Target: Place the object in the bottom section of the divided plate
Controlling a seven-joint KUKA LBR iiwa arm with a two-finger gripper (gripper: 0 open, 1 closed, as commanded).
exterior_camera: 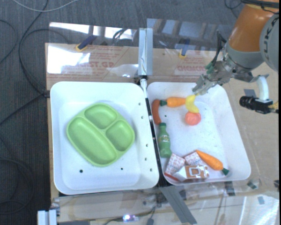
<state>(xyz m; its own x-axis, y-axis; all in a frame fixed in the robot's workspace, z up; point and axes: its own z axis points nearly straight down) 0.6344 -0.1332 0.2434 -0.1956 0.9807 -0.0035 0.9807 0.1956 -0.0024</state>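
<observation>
The left bin [61, 172] carries the green divided plate [101, 133], its sections bare to receive; the right bin [234, 144] keeps the toys loose for picking. My hand [202, 86] hangs over its far edge; how wide it stands I cannot tell, beside the small yellow piece [192, 104], likely my object

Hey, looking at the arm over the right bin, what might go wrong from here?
The gripper sits at the far rim beside a tight cluster: yellow piece, carrot, peach ball. It may nudge neighbours or grab the wrong one. The green divided plate lies in the other bin, so a loose grasp could drop midway.
</observation>
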